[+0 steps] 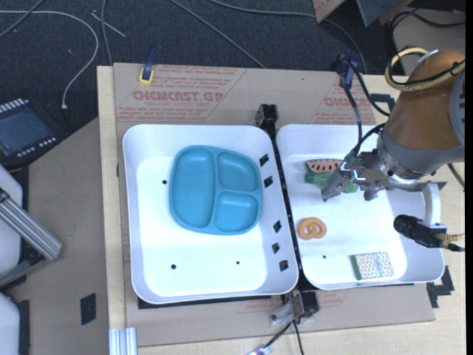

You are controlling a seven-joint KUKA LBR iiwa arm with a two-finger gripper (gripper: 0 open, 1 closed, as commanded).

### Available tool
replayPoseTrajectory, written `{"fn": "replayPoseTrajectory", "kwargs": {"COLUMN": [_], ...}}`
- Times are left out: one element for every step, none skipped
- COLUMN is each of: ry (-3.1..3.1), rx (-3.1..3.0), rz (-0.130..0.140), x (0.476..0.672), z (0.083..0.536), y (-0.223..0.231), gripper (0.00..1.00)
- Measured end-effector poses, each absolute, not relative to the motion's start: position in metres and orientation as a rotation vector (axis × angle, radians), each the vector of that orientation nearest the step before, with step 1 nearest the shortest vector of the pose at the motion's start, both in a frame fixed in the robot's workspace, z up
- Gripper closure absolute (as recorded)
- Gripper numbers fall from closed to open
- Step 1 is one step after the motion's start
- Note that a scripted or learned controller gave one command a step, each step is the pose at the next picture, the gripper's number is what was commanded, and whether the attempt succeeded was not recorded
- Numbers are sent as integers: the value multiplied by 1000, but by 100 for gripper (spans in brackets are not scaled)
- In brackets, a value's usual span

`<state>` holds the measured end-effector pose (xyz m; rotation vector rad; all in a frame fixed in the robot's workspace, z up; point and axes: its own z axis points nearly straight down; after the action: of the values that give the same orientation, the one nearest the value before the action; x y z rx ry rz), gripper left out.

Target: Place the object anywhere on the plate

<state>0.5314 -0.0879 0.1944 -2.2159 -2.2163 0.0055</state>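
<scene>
The blue divided plate (pixel 214 189) sits in the left bin (pixel 148 265), well apart from everything else. In the right bin (pixel 414 272) the gripper (pixel 334 186) reaches in from the right and hangs low near the bin's upper left part, just below and right of the watermelon slice (pixel 323 170) (the slice lies touching or nearly touching the fingertips, not between them). Whether the fingers are spread or closed cannot be told from this angle. An orange pretzel (pixel 311 229) lies below the gripper, apart from it, and a patterned green sponge (pixel 372 265) rests near the bin's lower edge.
</scene>
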Motion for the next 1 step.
{"fn": "replayPoseTrajectory", "kwargs": {"ry": [-2214], "rx": [-2217], "rz": [7], "x": [524], "z": [133], "y": [-91], "gripper": [0]}}
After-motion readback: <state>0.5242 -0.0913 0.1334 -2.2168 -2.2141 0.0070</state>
